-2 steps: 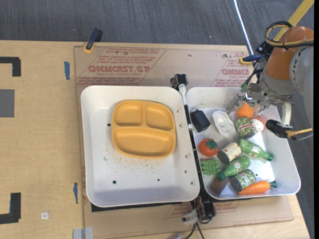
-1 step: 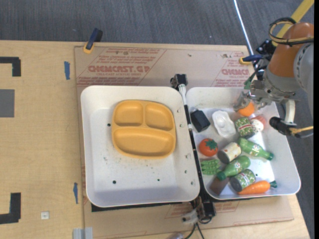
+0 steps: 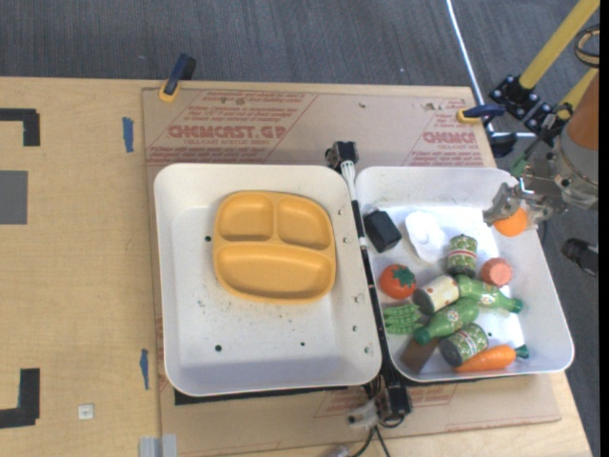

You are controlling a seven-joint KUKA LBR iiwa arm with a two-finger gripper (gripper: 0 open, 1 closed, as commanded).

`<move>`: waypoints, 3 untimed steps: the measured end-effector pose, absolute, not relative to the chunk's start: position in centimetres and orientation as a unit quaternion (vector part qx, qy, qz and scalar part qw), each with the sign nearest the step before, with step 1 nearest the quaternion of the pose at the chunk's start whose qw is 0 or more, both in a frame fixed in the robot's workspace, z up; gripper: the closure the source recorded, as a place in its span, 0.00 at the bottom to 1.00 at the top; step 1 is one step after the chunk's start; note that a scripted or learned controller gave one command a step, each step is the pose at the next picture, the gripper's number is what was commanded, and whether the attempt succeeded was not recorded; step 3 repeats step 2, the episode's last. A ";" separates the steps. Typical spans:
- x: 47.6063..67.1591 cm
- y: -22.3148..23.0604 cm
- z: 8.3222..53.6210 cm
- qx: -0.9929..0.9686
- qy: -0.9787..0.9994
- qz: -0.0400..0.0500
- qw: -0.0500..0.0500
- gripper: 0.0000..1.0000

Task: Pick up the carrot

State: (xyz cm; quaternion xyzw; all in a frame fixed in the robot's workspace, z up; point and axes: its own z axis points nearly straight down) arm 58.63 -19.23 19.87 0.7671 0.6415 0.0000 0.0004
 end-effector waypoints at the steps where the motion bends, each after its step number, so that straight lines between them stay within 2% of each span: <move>1: 54.9 -12.6 18.1 0.825 0.565 -0.001 -0.002 1.00; 2: 51.2 -4.8 18.4 0.917 0.399 -0.001 -0.002 1.00; 3: 51.2 -4.8 18.4 0.917 0.399 -0.001 -0.002 1.00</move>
